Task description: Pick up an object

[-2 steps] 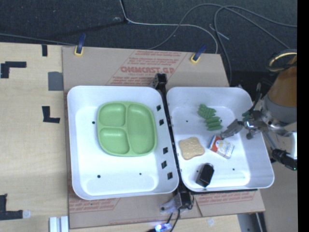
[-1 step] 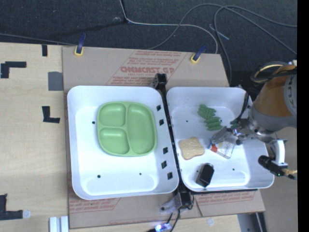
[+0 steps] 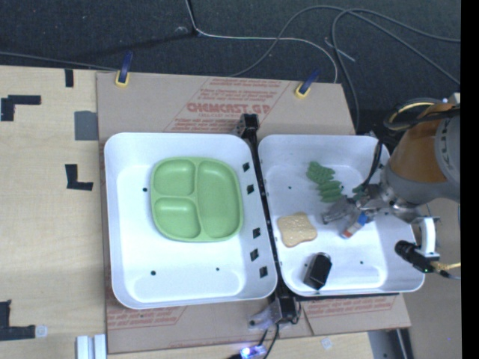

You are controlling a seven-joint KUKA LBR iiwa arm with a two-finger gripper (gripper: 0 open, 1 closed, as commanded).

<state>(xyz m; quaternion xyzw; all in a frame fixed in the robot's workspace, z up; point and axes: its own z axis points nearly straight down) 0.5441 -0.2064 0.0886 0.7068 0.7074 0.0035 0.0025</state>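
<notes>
— Well, hard to read at the right: arm (image 3: 423, 159) cut off by the frame, wrist bulk covering part of the right bin (image 3: 299, 149).
— And the hand (image 3: 346, 214)?
— Low inside that bin, pointing left. Fingers blurred among small coloured bits; cannot tell whether spread or pressed together, nor whether pinching anything.
— Surroundings?
— Light wooden table (image 3: 45, 223) with dark tape marks, brown cardboard sheet (image 3: 224, 99) under both bins, clamped at its far edge. Dark floor beyond, with loose cables (image 3: 247, 36). Left bin (image 3: 123, 271) holding a green divided plate (image 3: 197, 199).
— Things near the hand?
— Green ridged object (image 3: 323, 181) just beside the fingertips, up and left. Tan sponge-like piece (image 3: 297, 229) near, lower left, apart from the fingers. Black object (image 3: 317, 270) further toward the near wall, well apart.
</notes>
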